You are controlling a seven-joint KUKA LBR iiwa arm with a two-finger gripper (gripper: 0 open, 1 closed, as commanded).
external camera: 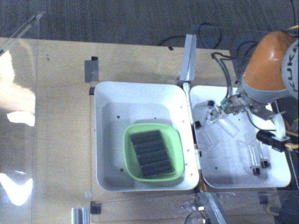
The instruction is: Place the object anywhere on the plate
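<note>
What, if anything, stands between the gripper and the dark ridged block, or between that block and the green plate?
Only the bins' adjoining rims stand between the gripper, over the right bin, and the dark ridged block in the left bin. The block already lies on the green plate, so nothing separates those.

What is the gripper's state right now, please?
Gripper: cannot be told; it is over the right bin, and the dark object lies on the green plate.
</note>
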